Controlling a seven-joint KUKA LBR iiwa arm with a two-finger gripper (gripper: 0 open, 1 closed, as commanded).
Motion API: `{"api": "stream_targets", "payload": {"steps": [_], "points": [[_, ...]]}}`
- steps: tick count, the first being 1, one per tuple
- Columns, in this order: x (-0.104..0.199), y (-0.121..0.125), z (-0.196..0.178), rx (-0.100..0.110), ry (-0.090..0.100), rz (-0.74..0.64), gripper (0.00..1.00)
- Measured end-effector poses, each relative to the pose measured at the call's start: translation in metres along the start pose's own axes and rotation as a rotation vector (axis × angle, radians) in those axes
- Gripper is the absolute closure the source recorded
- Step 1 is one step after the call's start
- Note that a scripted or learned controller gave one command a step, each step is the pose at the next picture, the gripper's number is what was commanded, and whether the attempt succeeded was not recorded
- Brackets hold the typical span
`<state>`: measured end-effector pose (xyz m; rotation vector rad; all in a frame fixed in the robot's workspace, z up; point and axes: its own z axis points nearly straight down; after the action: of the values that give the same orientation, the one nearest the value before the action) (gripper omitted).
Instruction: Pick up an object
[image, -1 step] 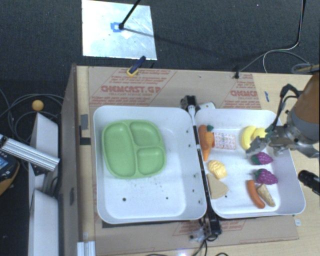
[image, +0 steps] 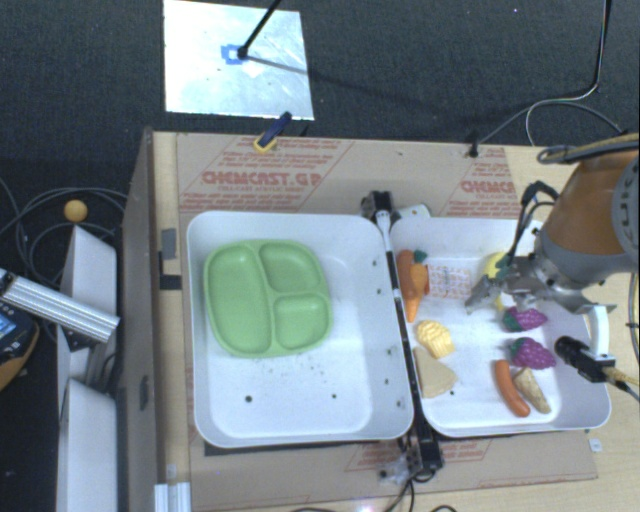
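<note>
Currently the gripper (image: 492, 291) hangs low over the right bin (image: 470, 420), its fingers spread apart and nothing between them. Candidate objects lie in that bin: a carrot (image: 410, 282) against the left wall, a yellow corn piece (image: 434, 338) near the middle, two purple grape bunches (image: 524, 319) just right of the gripper, and a sausage (image: 510, 387) toward the front. These appear to be light, hard plastic toys, likely slippery; grasp across the narrow width, mid-length. The green tray (image: 267, 297) sits in the left bin.
</note>
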<state>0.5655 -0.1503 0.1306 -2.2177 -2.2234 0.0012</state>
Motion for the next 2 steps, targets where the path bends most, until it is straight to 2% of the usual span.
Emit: {"api": "stream_targets", "payload": {"steps": [1, 2], "points": [[0.005, 0.064, 0.040, -0.010, -0.001, -0.003, 0.00], [0.002, 0.066, 0.027, -0.019, -0.010, -0.002, 1.00]]}}
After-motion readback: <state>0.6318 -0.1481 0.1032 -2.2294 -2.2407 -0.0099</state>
